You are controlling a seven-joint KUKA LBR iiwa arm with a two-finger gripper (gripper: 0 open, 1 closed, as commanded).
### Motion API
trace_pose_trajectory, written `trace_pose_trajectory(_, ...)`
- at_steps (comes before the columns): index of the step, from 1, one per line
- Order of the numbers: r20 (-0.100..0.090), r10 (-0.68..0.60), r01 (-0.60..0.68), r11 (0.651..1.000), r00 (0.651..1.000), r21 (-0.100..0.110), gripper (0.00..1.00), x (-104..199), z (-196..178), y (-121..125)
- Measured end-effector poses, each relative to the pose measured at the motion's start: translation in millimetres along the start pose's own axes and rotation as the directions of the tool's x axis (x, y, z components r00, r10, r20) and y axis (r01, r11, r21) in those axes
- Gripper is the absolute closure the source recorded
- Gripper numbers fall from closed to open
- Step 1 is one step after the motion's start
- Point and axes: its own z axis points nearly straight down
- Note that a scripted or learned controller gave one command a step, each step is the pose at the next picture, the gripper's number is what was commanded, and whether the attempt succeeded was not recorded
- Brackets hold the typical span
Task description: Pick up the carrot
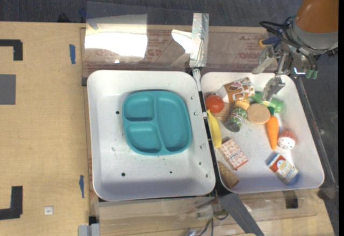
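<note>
The orange carrot [273, 131] lies in the right bin [312, 176], pointing toward the front, between a tan round disc [259, 114] and a red-and-white ball [286, 142]. My gripper [272, 76] hangs over the back of that bin, well behind the carrot and above a green toy [274, 104]. Its two fingers stand apart, open, with nothing between them.
The right bin also holds a red tomato [214, 103], a banana [215, 130], a small can [235, 119], a snack box [239, 90], a patterned packet [233, 154] and a carton [282, 168]. A teal divided plate [157, 122] sits in the left bin [102, 138].
</note>
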Motion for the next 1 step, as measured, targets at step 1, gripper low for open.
trace_pose_trajectory(1, 0.003, 0.243, -0.243, 0.970, 0.970, 0.001, 0.00, 78.7, 111.8, -34.3)
